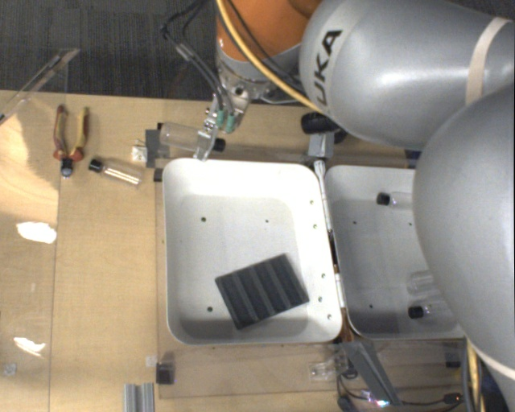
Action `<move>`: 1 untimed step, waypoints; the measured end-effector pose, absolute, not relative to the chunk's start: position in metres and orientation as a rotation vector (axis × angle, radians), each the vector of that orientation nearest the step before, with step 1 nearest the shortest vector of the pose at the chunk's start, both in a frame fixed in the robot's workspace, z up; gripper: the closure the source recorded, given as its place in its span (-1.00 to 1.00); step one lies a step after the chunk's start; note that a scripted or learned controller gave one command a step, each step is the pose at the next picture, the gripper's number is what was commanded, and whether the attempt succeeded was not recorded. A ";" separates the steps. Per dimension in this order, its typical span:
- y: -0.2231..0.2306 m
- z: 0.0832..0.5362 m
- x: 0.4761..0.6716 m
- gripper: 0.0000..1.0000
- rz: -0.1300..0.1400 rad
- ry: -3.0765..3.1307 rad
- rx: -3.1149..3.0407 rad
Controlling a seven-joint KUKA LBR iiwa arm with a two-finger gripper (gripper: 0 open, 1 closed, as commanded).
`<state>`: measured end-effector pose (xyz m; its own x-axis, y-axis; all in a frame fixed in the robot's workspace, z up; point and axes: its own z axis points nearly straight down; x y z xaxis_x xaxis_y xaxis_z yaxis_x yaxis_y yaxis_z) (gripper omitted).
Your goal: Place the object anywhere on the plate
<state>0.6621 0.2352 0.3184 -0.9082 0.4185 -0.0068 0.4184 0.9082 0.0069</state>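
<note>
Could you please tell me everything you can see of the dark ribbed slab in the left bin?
The slab is a dark grey, nearly black rectangle with parallel ridges along its top, matte like rubber or plastic. It lies flat on the floor of the left bin, near the front, turned at a slant to the walls. Nothing but the bin floor touches it.

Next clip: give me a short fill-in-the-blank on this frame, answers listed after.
1. The dark ribbed plate lies in the ____ bin.
2. The pliers lie on the bench, to the ____ of both bins.
3. The gripper hangs over the left bin's ____ rim.
4. The orange band sits ____ the gripper in the picture.

Answers: left; left; far; above
</note>
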 end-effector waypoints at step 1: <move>0.233 0.273 0.644 1.00 0.007 3.129 -0.165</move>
